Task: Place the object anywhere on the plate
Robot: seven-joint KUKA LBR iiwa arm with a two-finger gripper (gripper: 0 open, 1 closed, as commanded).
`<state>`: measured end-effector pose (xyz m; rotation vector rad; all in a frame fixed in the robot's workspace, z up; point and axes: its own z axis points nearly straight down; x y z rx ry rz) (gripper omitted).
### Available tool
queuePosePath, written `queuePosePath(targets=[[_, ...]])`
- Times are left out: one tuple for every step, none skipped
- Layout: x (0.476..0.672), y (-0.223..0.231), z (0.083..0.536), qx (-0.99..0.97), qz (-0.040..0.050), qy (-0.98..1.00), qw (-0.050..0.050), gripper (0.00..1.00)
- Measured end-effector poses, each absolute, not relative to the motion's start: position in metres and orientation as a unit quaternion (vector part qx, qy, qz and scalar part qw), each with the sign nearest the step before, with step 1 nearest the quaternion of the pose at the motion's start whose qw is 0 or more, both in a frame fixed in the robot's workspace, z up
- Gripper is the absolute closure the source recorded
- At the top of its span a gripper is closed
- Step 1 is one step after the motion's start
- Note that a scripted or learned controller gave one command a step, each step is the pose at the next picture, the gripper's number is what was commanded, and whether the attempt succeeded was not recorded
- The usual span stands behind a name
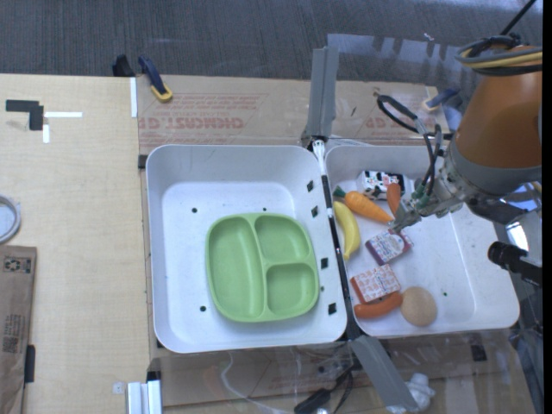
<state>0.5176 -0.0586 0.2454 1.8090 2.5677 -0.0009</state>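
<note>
Gripper (pixel 404 222) is low over the right bin (pixel 483 270), at the upper edge of the small maroon packet (pixel 387 247). The tip sits just above and right of that packet, close to touching it; contact can't be confirmed at this resolution. Cannot tell whether the fingers are apart or together: they read as one dark blur, and nothing is visibly held between them.

Key relation: the green plate (pixel 261 266) lies in the left bin (pixel 172 231), well apart from the gripper, across the divider where the two bins meet. Any carry must travel leftward over that wall.

Likely target: the maroon packet. It is flat and roughly rectangular, its long axis tilted diagonally, and it looks like glossy wrapped material.

Neighbours crowd it:
- banana (pixel 347 226) just to its left, curved, smooth, lying along the divider
- carrot (pixel 369 207) above, tapered, orange
- red-and-white carton (pixel 374 283) below, boxy, printed
- beige egg-like ball (pixel 418 306), rounded, matte

Plate is moulded plastic with three compartments and a raised rim. No object on it yet.
</note>
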Motion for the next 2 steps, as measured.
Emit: queuePosePath(targets=[[0.478, 0.014, 0.243, 0.429, -0.0008, 0.903, -0.001, 1.0], [0.52, 0.005, 0.238, 0.515, -0.0013, 0.857, -0.001, 1.0]])
